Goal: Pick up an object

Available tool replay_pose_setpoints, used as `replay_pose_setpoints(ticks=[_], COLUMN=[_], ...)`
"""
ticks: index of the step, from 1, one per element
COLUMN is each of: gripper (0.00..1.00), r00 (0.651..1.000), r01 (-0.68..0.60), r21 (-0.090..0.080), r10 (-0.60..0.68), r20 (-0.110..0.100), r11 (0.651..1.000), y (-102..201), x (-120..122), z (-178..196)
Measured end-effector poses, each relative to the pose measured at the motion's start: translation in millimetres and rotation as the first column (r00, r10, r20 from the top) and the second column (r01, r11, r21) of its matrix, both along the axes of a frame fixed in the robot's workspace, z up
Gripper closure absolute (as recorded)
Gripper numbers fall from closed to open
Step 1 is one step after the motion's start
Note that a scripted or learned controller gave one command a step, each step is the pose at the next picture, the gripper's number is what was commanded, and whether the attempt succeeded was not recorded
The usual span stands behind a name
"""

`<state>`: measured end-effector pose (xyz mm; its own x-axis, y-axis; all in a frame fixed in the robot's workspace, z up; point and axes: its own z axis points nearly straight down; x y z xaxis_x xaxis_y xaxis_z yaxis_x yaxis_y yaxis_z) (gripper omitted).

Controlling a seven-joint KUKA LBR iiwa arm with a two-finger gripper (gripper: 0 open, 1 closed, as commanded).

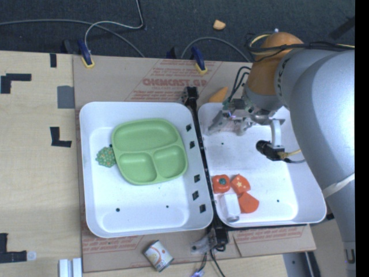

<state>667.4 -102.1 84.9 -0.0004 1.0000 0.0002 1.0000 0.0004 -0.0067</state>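
My gripper hangs low over the far left part of the right bin, close to the divider between the bins. Nothing shows in its grasp. At the near left of that bin lies a cluster of small toys: a red-orange round piece, an orange piece and an orange wedge, with a pale see-through piece beside them. The cluster lies well in front of the gripper, apart from it.
The left bin holds a green divided plate and a green speckled ball at the plate's left edge. An orange thing lies just behind the right bin. A small can lies on the bench in front.
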Motion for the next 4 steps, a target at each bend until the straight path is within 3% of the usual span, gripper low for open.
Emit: replay_pose_setpoints(ticks=[2, 3, 4], gripper=[0.00, 1.00, 0.00], r00=[1.000, 1.000, 1.000], r01=[0.000, 0.000, 0.000], r21=[-0.003, -0.003, -0.003], r10=[0.000, 0.000, 0.000], r20=[0.002, 0.002, 0.002], r11=[1.000, 1.000, 1.000], y=[4, 4, 4], x=[0, 0, 0], z=[0, 10, 10])
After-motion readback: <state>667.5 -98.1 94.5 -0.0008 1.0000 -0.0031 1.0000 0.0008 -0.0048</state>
